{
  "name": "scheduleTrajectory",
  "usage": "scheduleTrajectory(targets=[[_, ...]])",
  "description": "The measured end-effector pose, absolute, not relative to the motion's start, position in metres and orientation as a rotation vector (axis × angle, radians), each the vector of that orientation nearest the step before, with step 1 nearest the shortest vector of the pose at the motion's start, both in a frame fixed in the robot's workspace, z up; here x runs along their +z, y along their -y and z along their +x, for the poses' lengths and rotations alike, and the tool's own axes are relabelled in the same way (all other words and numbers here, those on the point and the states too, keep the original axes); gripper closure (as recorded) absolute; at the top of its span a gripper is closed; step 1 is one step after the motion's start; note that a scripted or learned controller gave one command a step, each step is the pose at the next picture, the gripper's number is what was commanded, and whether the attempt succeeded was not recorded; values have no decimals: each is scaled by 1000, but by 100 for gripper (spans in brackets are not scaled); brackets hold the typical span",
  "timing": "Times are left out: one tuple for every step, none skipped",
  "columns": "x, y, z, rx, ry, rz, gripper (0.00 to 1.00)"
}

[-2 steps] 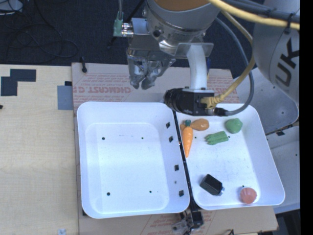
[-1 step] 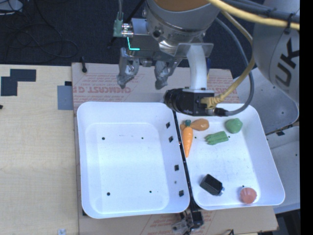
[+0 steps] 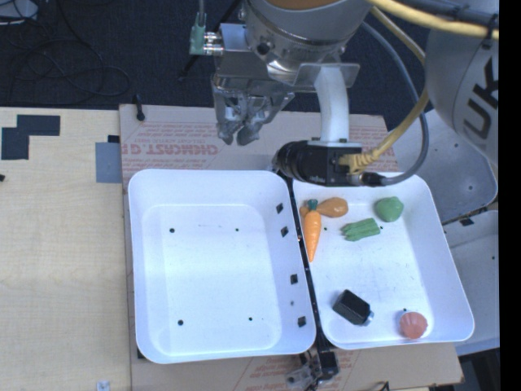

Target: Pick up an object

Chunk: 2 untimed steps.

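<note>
The gripper point(image 3: 238, 133) hangs above cardboard point(image 3: 179, 145) on the light wooden table point(image 3: 57, 243), fingers nearly closed, holding nothing. The toy carrot point(image 3: 312, 230) lies below-right of it, in the right bin point(image 3: 444, 251).

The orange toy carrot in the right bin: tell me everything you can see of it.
The orange toy carrot is a small tapered cone, smooth and plastic-looking, with a dark green stub at its thick end. It lies flat on the floor of the right white bin, along the bin's left wall, thick end toward the far rim, tip pointing toward the near side. Its top sits against a rounded orange-brown toy, apparently touching it. A green oblong toy lies apart, to its right.
</note>
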<state>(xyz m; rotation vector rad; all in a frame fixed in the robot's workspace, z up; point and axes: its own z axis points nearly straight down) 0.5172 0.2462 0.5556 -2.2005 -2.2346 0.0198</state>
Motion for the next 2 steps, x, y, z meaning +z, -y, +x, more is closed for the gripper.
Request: scheduleTrajectory(targets=[[555, -246, 517, 21, 2235, -2199, 0], [565, -247, 517, 26, 2239, -2193, 100]])
